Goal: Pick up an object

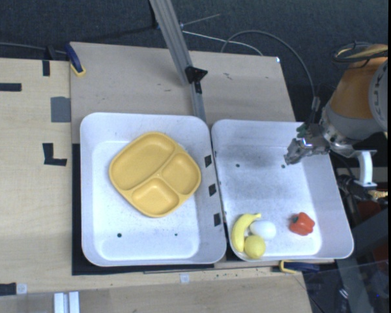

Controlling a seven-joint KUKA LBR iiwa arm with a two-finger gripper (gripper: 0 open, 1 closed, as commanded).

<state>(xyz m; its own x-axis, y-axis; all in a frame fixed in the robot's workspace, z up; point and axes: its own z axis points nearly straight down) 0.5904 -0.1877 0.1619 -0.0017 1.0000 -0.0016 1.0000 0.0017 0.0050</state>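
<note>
The pincer (293, 155) hung over the right bin (274, 188), far from the toys; I could not tell its state. A small red pepper (302, 223) lay near the front edge. It looked light, smooth and slippery, best pinched across its round middle.

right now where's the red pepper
In the camera view the red pepper lies in the right bin, near its front right corner, apart from the banana and white egg to its left.
</note>
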